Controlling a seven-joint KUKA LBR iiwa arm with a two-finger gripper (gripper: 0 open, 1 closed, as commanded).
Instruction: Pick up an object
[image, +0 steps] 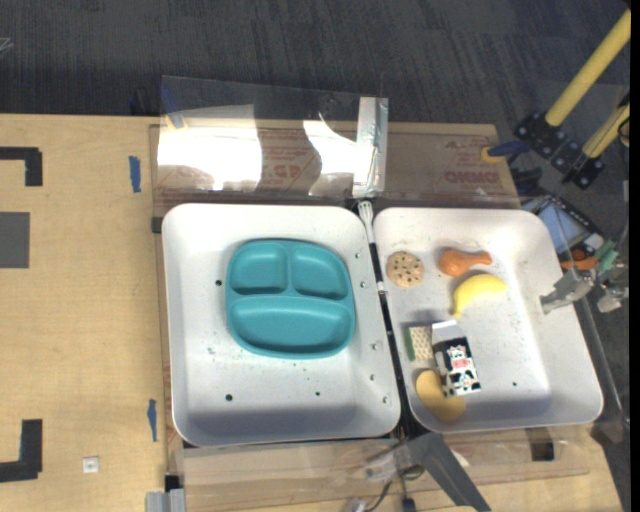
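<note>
The right white bin (530, 395) holds several toy foods. A round speckled cookie (405, 268) lies at its back left, and an orange piece (464, 262) lies beside it. Just in front of the orange piece sits a yellow lemon-like piece (479, 293). Toward the front are a pale cracker (421, 342), a small black-and-white carton (459, 366) and a tan round piece (437, 391). My gripper (562, 291) hovers at the bin's right rim, away from all of these, and nothing shows in its grasp.
The left white bin (190, 390) bears a teal divided plate (290, 297). Behind both bins stands a clear plastic sheet taped to cardboard (300, 150). Yellow-handled clamps (570, 130) sit at the back right. Wooden bench surface (70, 300) lies to the left.
</note>
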